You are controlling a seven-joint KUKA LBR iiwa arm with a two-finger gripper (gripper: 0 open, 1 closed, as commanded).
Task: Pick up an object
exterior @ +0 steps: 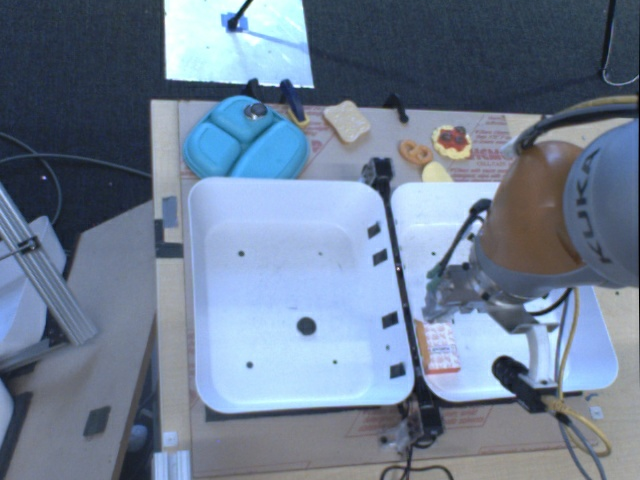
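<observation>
- dark carpet surrounds the tabletop (170, 268), which carries two shallow white bins side by side, a left bin (300, 298) and a right bin (590, 348), with a black divider strip (395, 268) between them.
- along the far edge, behind the bins, lie a blue sectioned plate (245, 140), a toast slice (346, 121), a pretzel (415, 151), a small tart with red topping (452, 141) and a yellow piece (436, 173); none is within easy reach of the present pose.
- the likeliest thing to pick is the small orange-and-white packet (438, 348), lying flat in the right bin's near-left corner, just beside the divider wall.
- the grey arm (560, 218), with its orange band, reaches in from the right, and the jaws (445, 303) hang just above the far end of the packet; i cannot tell whether they are spread or closed, since the wrist body hides them.
- nothing visibly sits between them, so the packet does not look held.
- to do this step well, i would judge that the jaws should centre over the packet's middle rather than its far end, and span its short sides.
- the wall on the left leaves little room there, so a finger could catch the rim or push the packet harder into the corner.
- a flat, thin packet gives little to bite; the descent should go right down to the bin floor before closing.
</observation>
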